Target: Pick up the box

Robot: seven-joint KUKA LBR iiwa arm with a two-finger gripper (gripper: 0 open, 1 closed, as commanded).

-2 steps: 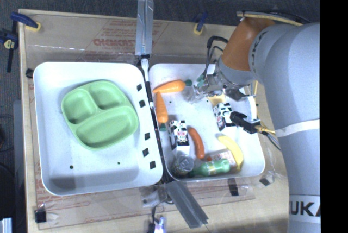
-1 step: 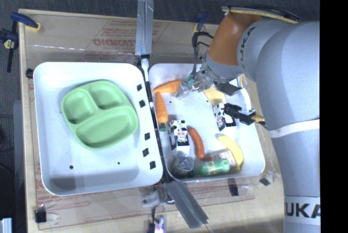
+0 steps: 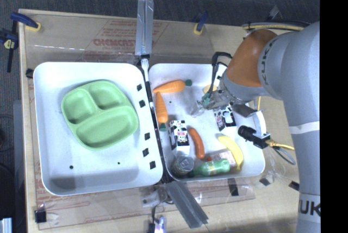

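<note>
1. In the right bin point(image 3: 163, 172), the gripper point(image 3: 209, 100) is hanging low over the white floor near the back wall; its tip is blurring into the bin's glare, so whether it is open or closed cannot be told.
2. The box point(image 3: 180, 134), a small carton with black-and-white patches, is lying below and left of the tool, well clear of it, beside the bin divider.
3. A second small printed carton point(image 3: 224, 117) is sitting just right of the tool, much nearer than the patterned one; a descent here is likely risking the wrong item or bare floor.
4. Crowding is looking like the main hazard: one carrot point(image 3: 161, 108) is lying against the box's upper left and a sausage point(image 3: 197, 143) along its right, so closing fingers could be pinching a neighbour or nudging the box against the wall.
5. Further from the tool, a banana point(image 3: 231, 149), a green bottle point(image 3: 213, 167) and a can point(image 3: 184, 163) are packing the front edge; another carrot point(image 3: 169, 86) is lying up-left of the tool.
6. Faint red lettering is showing on the bench behind the bins, too washed out to read; white letters "UK" are showing on the arm's lower link.
</note>
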